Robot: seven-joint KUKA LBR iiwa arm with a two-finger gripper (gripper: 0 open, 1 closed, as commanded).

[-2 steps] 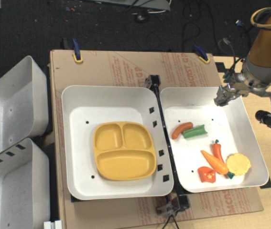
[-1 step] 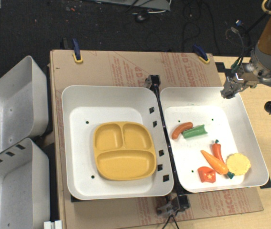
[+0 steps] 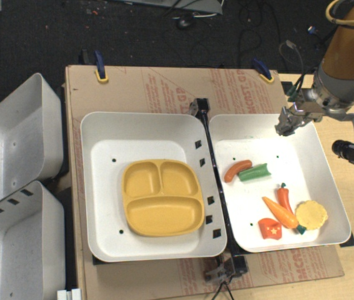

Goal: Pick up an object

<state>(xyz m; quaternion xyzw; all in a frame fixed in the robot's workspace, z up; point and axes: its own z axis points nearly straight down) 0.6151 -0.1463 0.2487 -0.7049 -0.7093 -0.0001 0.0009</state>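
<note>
Gripper point(image 3: 287, 125) hangs over the back rim of the right bin point(image 3: 326, 167), near its far corner; can't tell from here how its jaws stand, and nothing visible in its grasp. Objects all lie on the right bin's floor: sausage point(image 3: 237, 170) touching a green piece point(image 3: 254, 172) mid-bin, then toward the front a carrot point(image 3: 280, 212), a red chili point(image 3: 283, 197) just beside it, a red pepper point(image 3: 270, 229), and a yellow ridged round piece point(image 3: 311, 215) at the right. Left bin point(image 3: 95, 167) holds a yellow divided tray point(image 3: 162, 197).
</note>
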